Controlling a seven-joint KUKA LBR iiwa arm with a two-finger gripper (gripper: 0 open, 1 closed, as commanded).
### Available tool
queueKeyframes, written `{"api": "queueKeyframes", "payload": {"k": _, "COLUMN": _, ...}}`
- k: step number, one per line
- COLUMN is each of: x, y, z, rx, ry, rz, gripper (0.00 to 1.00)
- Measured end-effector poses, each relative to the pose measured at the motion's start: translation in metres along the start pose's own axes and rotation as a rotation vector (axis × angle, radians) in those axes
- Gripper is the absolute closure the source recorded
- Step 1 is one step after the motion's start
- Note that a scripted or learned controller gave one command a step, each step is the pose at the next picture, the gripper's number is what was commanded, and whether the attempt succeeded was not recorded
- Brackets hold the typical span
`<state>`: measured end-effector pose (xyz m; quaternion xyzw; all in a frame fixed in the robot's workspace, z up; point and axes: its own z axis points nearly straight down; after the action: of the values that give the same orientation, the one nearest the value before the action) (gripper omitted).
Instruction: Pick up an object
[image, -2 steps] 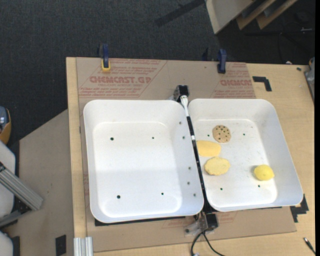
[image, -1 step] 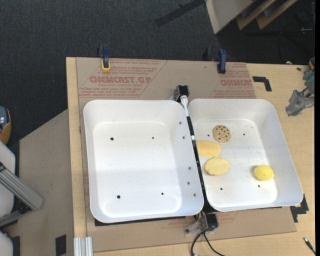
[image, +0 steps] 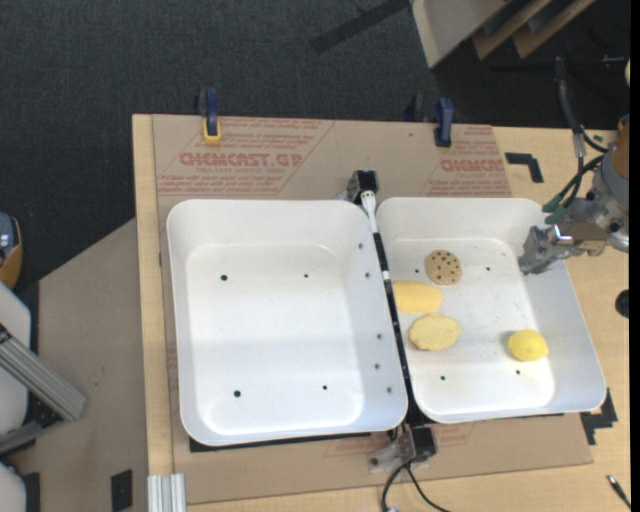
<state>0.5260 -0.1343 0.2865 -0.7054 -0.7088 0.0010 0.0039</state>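
Four food pieces sit loose in the right bin (image: 570, 340) for grabbing; we can't tell the gripper (image: 537, 250) state.

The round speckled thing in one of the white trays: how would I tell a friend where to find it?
Look at the right-hand white bin. Near its middle, toward the far side, lies a flat round cookie. It is tan with dark specks, while the three pieces near it are plain yellow.
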Motion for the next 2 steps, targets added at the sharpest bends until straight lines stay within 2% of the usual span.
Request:
{"api": "queueKeyframes", "payload": {"k": 1, "x": 0.049, "y": -0.034, "z": 0.018, "rx": -0.001, "ry": 0.0, "rz": 0.001, "gripper": 1.0}}
{"api": "queueKeyframes", "payload": {"k": 2, "x": 0.081, "y": -0.047, "z": 0.076, "rx": 0.002, "ry": -0.001, "rz": 0.002, "gripper": 1.0}}
